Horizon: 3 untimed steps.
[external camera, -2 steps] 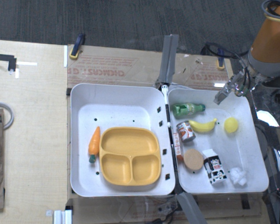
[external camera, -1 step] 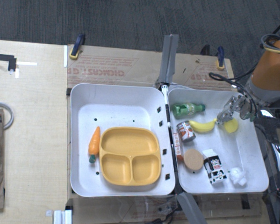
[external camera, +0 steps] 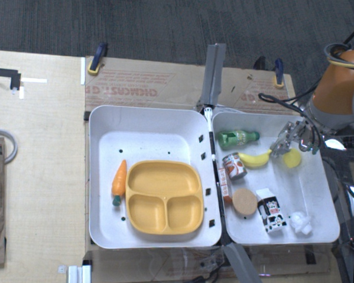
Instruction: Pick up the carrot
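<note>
An orange carrot (external camera: pixel 119 180) with a green stem end lies in the left bin (external camera: pixel 106 128), tight against the left side of a yellow divided plate (external camera: pixel 163 196). My gripper (external camera: pixel 281 147) hangs far from it over the upper part of the right bin (external camera: pixel 316 192), with its fingers just above the right end of a banana (external camera: pixel 254 160) and left of a lemon (external camera: pixel 292 159). Nothing shows between the fingers.
The right bin also holds a green bottle (external camera: pixel 237 137), a small red can (external camera: pixel 234 167), a tan round disc (external camera: pixel 243 202), a small milk carton (external camera: pixel 270 212) and a crumpled white piece (external camera: pixel 300 222). A grey divider post (external camera: pixel 213 75) stands between the bins.
</note>
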Available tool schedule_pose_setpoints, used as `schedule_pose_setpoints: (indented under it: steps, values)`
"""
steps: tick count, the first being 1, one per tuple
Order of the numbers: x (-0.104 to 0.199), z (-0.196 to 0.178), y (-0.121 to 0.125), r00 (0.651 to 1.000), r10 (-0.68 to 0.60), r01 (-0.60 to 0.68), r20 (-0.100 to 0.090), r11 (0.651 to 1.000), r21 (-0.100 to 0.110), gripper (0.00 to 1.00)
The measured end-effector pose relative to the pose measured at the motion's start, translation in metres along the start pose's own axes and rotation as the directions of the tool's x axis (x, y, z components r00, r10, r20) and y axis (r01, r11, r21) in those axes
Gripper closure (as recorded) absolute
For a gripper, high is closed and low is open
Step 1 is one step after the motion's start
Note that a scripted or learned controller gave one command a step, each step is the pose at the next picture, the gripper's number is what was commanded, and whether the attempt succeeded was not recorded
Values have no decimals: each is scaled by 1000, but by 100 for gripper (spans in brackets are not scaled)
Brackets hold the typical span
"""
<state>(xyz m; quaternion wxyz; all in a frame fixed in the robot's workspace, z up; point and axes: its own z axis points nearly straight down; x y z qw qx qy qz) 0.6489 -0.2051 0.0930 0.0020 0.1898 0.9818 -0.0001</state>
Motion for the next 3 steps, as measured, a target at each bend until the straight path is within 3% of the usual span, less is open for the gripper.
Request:
schedule_pose_setpoints:
  steps: [1,2,3]
  values:
    - [0,0,0,1000,0,0,0,1000,0,0]
    - [87,0,33,985,-172,172,0,985,-1,0]
    - [138,0,62,948,-317,317,-3,948,-2,0]
